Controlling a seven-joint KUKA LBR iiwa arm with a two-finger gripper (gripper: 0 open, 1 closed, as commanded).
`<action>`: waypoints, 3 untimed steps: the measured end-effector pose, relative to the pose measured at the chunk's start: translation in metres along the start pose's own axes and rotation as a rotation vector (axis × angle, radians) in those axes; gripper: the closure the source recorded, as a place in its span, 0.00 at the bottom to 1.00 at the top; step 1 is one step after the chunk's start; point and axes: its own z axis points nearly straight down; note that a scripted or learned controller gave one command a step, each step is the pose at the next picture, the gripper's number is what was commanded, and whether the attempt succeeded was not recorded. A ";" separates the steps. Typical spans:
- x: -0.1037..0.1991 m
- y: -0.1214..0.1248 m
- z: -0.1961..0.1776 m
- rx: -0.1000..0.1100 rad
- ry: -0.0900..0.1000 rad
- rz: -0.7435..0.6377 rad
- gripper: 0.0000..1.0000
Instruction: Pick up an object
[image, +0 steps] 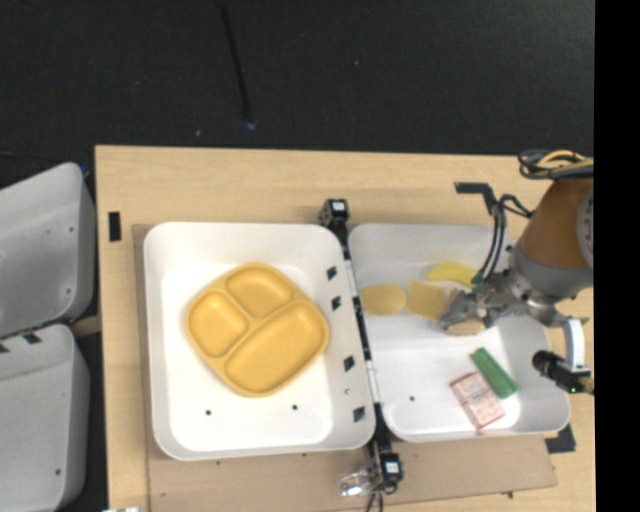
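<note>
Red card (477, 398) by green block (494, 372), right bin (400, 400); hand (462, 318) touching tan piece (427, 298); opening unclear

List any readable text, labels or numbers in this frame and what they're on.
No text can be read.
Pink-and-white packet in the right bin: shows a printed pattern, too small and blurred to read.
Green bar beside it: no legible marking.
Yellow divided plate in the left bin: plain, no print.
Yellow pieces near the gripper: plain.
</note>
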 end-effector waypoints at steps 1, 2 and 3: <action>0.006 -0.004 -0.049 -0.004 0.000 -0.009 1.00; 0.003 0.003 -0.111 -0.006 -0.002 -0.011 1.00; 0.001 0.004 -0.163 -0.003 -0.001 -0.011 1.00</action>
